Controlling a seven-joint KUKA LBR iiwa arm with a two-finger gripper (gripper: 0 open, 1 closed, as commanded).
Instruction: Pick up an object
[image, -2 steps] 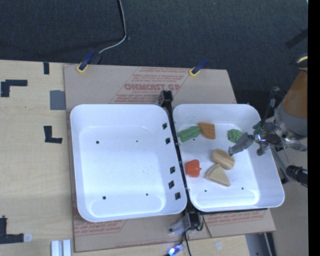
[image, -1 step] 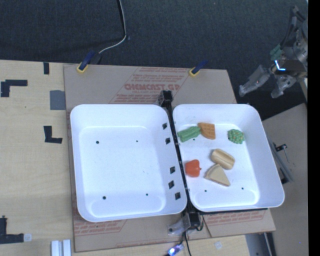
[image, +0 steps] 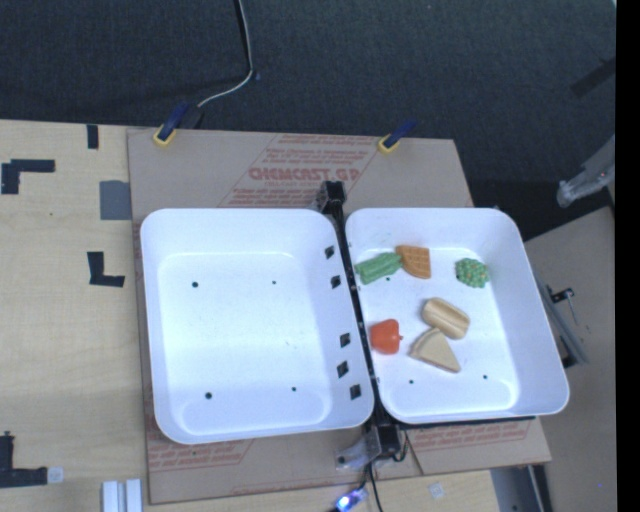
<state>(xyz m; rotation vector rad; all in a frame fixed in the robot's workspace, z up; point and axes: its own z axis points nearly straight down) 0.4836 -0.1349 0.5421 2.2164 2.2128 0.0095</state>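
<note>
You cannot tell how the claw stands, whether spread or pressed together.

The things to pick all lie in the right bin (image: 531, 300), loose on its floor and none of them lifted. Near the divider a green piece (image: 379, 267) lies just beside an orange piece (image: 415, 261), the two touching or nearly so. A bumpy green lump (image: 471, 272) sits apart from them, towards the bin's right wall. Lower down, a tan roll (image: 446, 317) rests just above a tan wedge (image: 436, 351), close enough that you cannot tell whether they touch. A red piece (image: 385, 336) lies to the left of the wedge, near the divider.

The left bin (image: 160, 300) sits edge to edge with the right one, with small black clips along the shared rim. Both bins rest on a cardboard sheet (image: 300, 170) with red print, held at its far edge by two clamps (image: 170, 125). The sheet lies on the pale wooden surface (image: 60, 300), which carries black marks. A white cable (image: 240, 60) runs over the dark floor beyond.
</note>
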